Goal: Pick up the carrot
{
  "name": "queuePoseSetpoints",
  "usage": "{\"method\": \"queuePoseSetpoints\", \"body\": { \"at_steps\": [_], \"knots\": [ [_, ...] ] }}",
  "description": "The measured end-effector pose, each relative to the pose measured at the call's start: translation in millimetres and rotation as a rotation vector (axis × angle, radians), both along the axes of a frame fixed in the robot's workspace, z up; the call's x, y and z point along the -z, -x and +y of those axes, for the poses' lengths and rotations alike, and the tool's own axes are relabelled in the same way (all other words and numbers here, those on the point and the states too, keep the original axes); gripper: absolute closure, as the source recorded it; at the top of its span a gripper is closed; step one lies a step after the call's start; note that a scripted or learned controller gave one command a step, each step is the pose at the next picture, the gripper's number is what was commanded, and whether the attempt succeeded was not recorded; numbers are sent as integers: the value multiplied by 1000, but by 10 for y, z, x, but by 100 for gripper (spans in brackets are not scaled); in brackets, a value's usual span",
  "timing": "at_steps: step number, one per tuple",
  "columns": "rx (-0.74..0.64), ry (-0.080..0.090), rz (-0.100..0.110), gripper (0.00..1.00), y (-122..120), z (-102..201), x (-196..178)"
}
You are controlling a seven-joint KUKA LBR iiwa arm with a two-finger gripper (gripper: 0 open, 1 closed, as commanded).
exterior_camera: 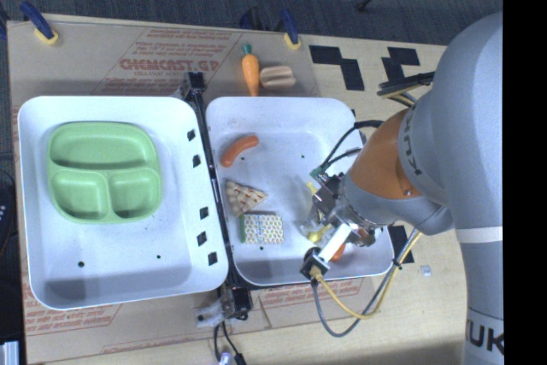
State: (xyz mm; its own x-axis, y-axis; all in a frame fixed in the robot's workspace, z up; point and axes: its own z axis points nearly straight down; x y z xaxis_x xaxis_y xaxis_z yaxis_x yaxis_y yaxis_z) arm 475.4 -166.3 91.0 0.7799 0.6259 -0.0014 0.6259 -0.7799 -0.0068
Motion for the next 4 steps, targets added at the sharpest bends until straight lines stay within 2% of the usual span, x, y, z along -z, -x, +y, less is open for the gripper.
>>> {"method": "queuePoseSetpoints", "body": {
  "at_steps": [1,2,3,4],
  "knots": [
    [-301,-4,0,100,-1,183,0],
    [15,2,-2,100,-10,-76,-1072],
    [432,2,0,100,-11,42,-1434],
    [368,1,4,100,-150,500,-217]
  ]
}}
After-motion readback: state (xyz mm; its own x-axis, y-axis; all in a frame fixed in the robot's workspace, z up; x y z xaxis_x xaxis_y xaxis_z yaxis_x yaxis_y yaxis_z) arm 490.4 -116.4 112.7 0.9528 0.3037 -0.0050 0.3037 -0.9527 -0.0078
